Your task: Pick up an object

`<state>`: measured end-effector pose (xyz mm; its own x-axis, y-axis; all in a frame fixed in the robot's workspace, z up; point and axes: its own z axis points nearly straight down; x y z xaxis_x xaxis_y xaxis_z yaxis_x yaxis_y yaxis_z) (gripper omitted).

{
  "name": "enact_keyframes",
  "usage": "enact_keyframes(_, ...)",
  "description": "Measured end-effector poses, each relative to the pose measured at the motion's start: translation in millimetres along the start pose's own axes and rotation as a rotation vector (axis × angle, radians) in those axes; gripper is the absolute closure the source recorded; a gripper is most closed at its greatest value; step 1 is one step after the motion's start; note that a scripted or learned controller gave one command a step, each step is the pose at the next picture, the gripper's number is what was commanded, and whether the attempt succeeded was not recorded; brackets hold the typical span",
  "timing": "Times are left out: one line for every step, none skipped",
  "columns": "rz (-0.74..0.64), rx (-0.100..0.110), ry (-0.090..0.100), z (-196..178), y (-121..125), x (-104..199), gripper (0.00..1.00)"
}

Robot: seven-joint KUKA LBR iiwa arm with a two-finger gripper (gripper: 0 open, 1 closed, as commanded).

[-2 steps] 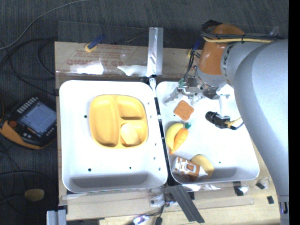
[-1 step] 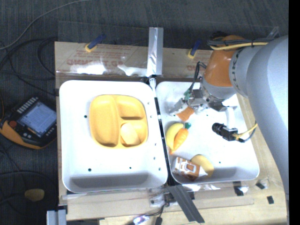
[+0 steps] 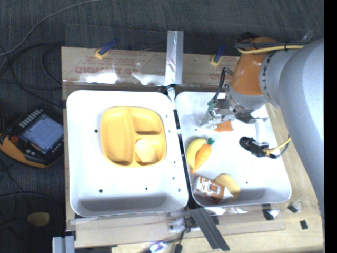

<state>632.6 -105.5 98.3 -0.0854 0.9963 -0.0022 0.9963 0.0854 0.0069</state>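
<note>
Carrot [image 3: 204,152]: orange, green tip, lying against the banana [image 3: 194,148], mid right bin.
Orange piece [image 3: 224,126]: small, flat, far side.
Brown carton [image 3: 208,190]: near wall, beside a yellow fruit [image 3: 227,183].

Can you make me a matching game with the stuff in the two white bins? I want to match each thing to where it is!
Things:
1. yellow tray
2. toy carrot
3. brown carton
4. gripper

Places:
A. by the near edge of the right bin, beside a yellow toy
B. in the middle of the left bin
C. at the far end of the right bin, over a small orange piece
D. lying against a banana, close to the wall between the bins

Right pairs: 1-B, 2-D, 3-A, 4-C
</note>
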Motion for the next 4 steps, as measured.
enact_keyframes(0.136,-0.001,0.0,9,38,-12,1.0)
enact_keyframes(0.136,0.0,-0.002,10,37,-13,0.0)
enact_keyframes(0.115,0.009,0.0,-27,-21,11,0.0)
enact_keyframes(0.259,0.007,0.001,2,-15,-20,0.0)
